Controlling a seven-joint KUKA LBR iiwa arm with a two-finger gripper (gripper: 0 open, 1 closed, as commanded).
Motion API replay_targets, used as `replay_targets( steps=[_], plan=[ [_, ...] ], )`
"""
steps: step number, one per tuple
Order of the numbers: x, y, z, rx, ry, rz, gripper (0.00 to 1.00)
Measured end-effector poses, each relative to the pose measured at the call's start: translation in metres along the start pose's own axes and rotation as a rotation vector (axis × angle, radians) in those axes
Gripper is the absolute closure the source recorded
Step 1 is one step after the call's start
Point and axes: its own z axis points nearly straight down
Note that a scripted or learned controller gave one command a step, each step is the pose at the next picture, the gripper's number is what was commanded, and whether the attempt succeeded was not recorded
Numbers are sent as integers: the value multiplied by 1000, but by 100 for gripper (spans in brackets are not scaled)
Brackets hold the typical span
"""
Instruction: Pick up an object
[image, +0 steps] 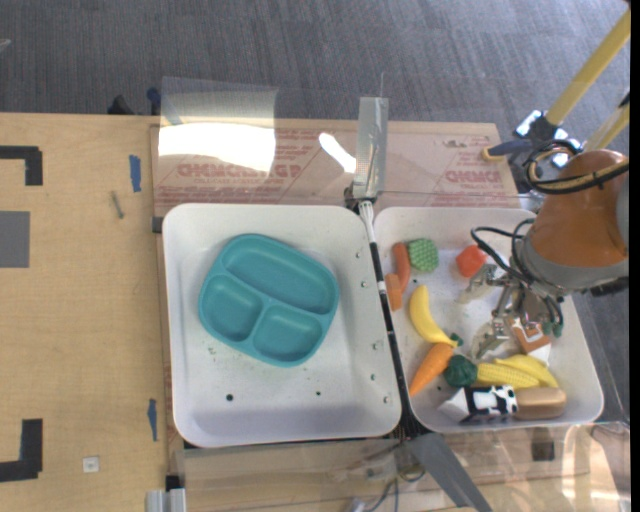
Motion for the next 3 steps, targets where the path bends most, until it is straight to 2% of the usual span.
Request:
replay_targets(
  steps=[1, 2, 3],
  plan=[
    [-68, 50, 4, -3, 0, 43, 0],
    [-81, 38, 4, 0, 0, 278, 0],
    [-32, 24, 3, -1, 3, 410, 0]
  ],
)
